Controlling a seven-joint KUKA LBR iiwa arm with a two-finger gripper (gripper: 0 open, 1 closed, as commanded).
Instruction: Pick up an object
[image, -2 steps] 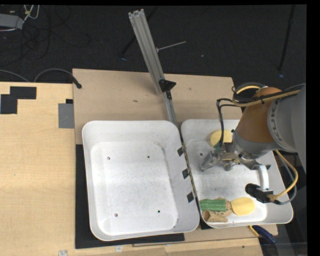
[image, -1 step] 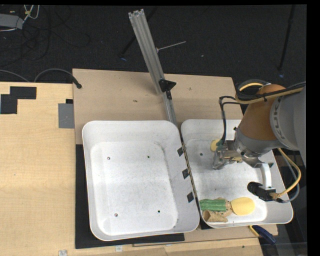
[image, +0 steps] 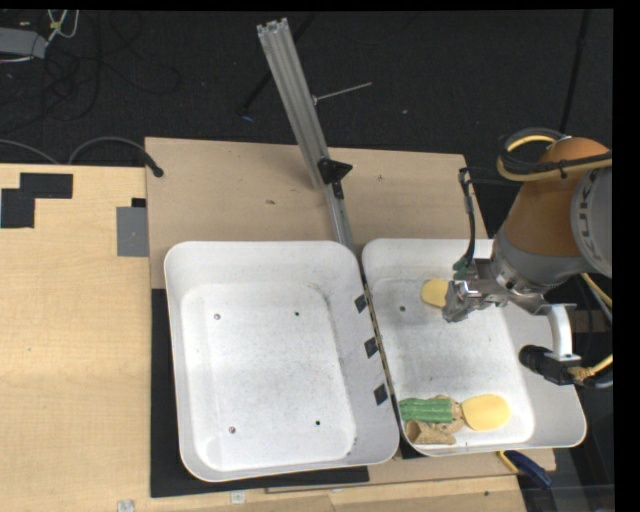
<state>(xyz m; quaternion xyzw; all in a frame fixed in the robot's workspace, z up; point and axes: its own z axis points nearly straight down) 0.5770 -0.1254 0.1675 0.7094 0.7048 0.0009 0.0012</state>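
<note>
Robot gripper (image: 458, 305) hangs low in the right bin (image: 520, 345) beside a small yellow object (image: 434, 292) near the bin's far edge — whether it is open or closed cannot be told

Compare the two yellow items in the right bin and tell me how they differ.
Place: the upper yellow piece lies near the top of the right bin, right beside the gripper; the lower yellow piece lies at the bin's bottom edge.
Neighbours: the lower one lies against a green object and a tan one; the upper one has no other object by it.
Size: the lower one looks larger.
Both are rounded, yellow and lying in the bin.
</note>
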